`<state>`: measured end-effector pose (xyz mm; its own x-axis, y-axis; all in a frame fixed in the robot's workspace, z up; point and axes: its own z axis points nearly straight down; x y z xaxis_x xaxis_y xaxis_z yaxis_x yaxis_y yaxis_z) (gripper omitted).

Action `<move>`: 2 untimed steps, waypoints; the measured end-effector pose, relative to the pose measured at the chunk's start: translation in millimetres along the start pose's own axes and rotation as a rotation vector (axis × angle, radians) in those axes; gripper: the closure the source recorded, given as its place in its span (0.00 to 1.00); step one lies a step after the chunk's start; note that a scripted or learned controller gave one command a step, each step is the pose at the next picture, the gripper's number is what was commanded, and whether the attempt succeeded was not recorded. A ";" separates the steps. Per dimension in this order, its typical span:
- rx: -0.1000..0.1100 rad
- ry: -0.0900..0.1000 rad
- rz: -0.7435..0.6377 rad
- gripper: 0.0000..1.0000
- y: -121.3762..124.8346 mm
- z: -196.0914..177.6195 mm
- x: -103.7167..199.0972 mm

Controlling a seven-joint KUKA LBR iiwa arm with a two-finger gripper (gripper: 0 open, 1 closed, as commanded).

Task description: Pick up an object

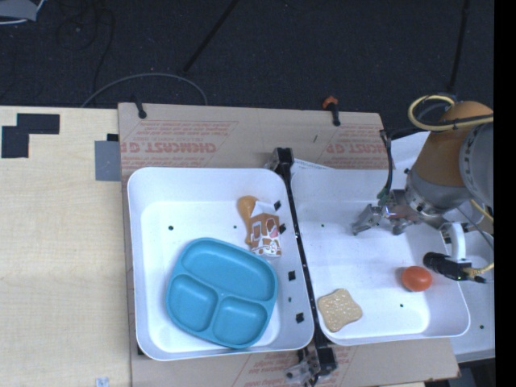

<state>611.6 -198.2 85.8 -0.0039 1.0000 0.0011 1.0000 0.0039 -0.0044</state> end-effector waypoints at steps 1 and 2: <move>-0.001 0.000 0.000 1.00 0.1 -11.6 -0.4; -0.006 -0.001 0.003 1.00 -2.7 -73.5 2.7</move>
<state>609.2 -195.7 159.3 -0.0012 1.0000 -0.0002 1.0000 0.0012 0.0012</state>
